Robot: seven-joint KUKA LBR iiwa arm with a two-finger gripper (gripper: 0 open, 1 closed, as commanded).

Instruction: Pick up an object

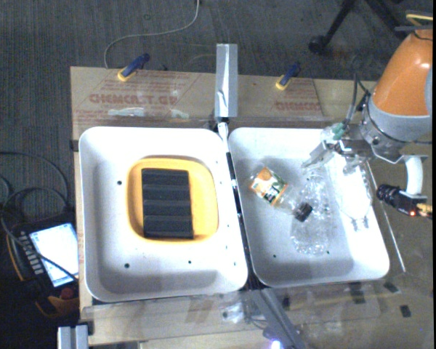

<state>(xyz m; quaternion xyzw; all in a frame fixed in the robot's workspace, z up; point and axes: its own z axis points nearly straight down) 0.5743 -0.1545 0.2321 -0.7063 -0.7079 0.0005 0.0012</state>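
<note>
My gripper (339, 147) hangs over the far right part of the right bin (265, 267), below the orange band of the arm (407, 78). Just beneath and in front of it lies a clear plastic bottle (352, 193) along the bin's right side. A crumpled clear bottle (312, 220) with a black cap (303, 211) lies in the middle of that bin. A small item with an orange and green label (270, 185) lies left of it. Nothing is visibly held.
The left bin (102, 217) holds a yellow tray (134, 202) with a black ridged block (167, 202) on it. A metal post (226, 78) stands behind the gap between the bins. Cables and a tablet (51, 249) lie on the floor at left.
</note>
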